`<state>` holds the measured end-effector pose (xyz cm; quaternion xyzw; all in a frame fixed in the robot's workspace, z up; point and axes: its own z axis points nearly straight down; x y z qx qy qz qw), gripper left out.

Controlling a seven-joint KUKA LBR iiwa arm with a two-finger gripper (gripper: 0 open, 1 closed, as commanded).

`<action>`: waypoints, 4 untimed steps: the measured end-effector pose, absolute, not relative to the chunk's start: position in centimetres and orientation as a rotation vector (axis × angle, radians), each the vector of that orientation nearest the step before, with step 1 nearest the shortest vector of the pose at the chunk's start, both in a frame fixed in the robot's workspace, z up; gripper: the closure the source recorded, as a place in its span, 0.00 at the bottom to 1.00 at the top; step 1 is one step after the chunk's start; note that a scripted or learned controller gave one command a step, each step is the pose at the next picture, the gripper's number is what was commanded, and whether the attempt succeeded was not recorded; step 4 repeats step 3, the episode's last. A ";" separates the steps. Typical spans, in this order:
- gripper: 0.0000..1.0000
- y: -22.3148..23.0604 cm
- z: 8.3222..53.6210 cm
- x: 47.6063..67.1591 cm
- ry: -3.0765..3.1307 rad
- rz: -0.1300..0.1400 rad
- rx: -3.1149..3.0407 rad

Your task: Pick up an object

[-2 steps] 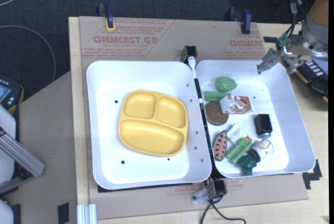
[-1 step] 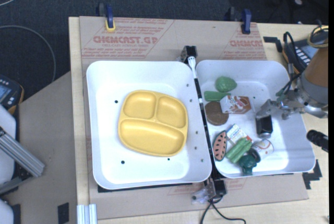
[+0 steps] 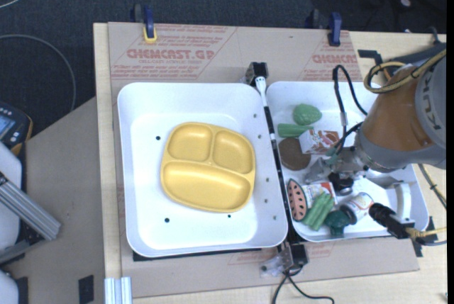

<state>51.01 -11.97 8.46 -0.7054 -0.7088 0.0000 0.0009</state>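
Gripper (image 3: 333,178): low in the right bin (image 3: 415,214), among the toys; whether it is spread or closed, I cannot tell.
Likely target: green pod-shaped toy (image 3: 319,209), just beside the watermelon slice (image 3: 298,200).
Handling: probably light, stiff, smooth plastic (may slip); pinch across its narrow middle.
Counts: two white bins, one yellow divided tray (image 3: 208,166), two green leafy toys (image 3: 306,114).

Grey robot arm (image 3: 425,93) with orange band

Thick rounded orange-brown wrist section (image 3: 394,122), black and yellow cables looped above it at frame right
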 end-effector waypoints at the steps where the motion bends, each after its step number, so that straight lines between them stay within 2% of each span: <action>1: 0.00 -10.1 8.7 48.0 -2.224 -0.004 -2.226; 2: 1.00 -10.3 9.7 48.2 -2.227 -0.005 -2.234; 3: 1.00 -6.4 19.0 54.0 -2.235 -0.012 -2.221; 4: 1.00 -6.4 19.0 54.0 -2.235 -0.012 -2.221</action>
